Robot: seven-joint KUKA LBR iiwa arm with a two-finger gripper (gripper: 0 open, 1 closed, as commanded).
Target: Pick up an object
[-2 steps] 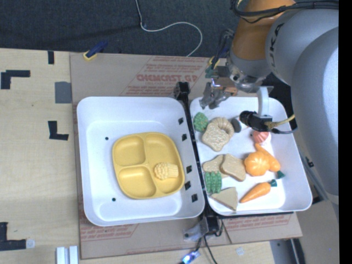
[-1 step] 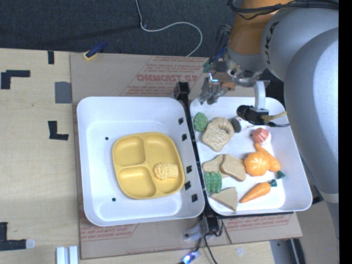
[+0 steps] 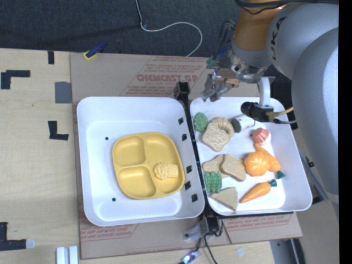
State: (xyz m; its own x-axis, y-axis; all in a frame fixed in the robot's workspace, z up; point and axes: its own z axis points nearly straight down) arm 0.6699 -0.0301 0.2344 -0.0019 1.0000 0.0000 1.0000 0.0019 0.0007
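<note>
- Toy food lies mixed in the right bin, near together, so any piece could be picked: bread, carrot.
- The pincer hangs over that bin's far left corner, above the food. It holds nothing; wide or narrow, I cannot tell.
- The left bin has a yellow plate with corn in one part.

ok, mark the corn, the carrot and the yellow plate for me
corn (image 3: 166, 171), camera view, middle of the cob.
carrot (image 3: 256, 192), camera view, mid-length of the orange body.
yellow plate (image 3: 132, 150), camera view, bare upper-left compartment.
</note>
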